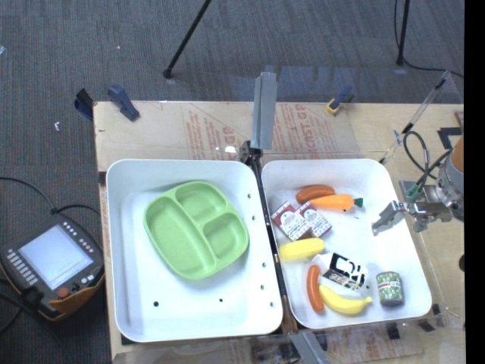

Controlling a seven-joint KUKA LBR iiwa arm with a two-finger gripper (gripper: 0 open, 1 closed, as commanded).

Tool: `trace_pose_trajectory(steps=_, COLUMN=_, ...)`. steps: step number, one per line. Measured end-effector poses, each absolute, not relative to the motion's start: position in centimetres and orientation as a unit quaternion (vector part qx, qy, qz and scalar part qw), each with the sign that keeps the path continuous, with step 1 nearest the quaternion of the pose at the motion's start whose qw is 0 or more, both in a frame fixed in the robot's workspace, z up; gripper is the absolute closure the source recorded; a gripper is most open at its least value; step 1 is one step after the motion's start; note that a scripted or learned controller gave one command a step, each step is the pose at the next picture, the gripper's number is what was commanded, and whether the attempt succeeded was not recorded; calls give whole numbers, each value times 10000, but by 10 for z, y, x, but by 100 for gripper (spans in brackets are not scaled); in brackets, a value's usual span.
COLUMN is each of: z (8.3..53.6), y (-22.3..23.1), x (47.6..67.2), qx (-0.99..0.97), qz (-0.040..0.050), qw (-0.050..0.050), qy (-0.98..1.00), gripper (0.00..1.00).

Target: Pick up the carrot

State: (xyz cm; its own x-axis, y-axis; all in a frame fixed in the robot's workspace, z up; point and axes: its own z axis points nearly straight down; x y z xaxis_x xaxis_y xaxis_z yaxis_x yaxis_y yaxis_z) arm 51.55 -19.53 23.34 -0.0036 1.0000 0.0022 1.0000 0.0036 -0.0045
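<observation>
**Carrot waits across a crowded bin**

A wooden tabletop (303,127) on dark carpet carries two shallow white bins, and the arm reaches in over the right bin (379,174) from its far edge. The fingers (388,218) hang near that bin's right wall with nothing between them; whether they are spread or closed I cannot tell at this size.

The carrot (333,202) lies a short way to the left of the fingers and slightly higher in the view, well apart from them. It is orange and tapered, with a small green stub pointing back toward the fingers, and it lies lengthwise across the bin.

The main risk is its neighbour: a reddish sausage (314,192) sits touching or just beside the carrot on its far side, so a descent that lands a little wide could close on both, or on the sausage alone. Two small red-and-white cartons (301,220) lie just below the carrot, further from the fingers, and could be nudged. The carrot's smooth, rounded body may also roll or squirt out if pinched near the thin tip.
</observation>
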Motion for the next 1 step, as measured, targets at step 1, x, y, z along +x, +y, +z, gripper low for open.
trace_pose_trajectory(steps=1, z=242, y=-201, x=509, qx=-6934, qz=8, qw=11, qy=-7205, gripper=0)
